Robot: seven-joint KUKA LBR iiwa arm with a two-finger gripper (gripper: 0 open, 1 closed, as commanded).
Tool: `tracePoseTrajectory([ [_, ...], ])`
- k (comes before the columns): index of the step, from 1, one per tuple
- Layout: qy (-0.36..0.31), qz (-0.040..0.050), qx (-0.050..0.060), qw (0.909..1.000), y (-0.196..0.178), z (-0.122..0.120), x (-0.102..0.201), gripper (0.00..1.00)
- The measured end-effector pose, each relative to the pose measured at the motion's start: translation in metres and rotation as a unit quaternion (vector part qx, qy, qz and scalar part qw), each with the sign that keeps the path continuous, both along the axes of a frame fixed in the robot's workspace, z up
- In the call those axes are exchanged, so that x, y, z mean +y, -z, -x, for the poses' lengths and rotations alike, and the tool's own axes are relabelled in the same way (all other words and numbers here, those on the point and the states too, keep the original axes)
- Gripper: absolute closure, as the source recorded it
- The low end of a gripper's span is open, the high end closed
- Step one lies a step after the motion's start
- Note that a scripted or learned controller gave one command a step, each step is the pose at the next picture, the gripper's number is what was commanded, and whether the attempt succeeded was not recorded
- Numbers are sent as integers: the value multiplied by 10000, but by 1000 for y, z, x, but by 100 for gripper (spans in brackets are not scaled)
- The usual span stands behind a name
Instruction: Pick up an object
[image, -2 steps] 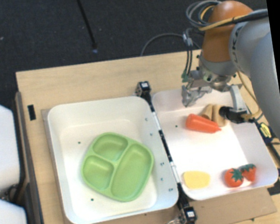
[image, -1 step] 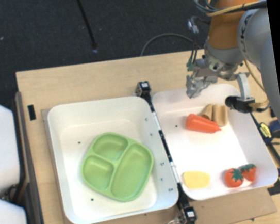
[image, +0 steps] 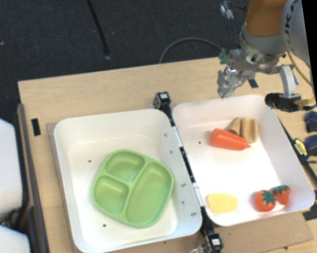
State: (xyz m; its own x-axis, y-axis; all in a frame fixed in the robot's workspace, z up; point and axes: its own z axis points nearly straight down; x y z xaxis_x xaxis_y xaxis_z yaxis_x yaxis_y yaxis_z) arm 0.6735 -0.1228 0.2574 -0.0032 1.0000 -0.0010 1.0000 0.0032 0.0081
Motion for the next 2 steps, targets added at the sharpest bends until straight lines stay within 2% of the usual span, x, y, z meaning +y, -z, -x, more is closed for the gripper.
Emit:
tracePoseTrajectory([
  [1, -11, -3, 38, 10000, 11, 12, 52, 100],
  [2, -16, -6, 37, 10000, 14, 11, 113, 100],
])
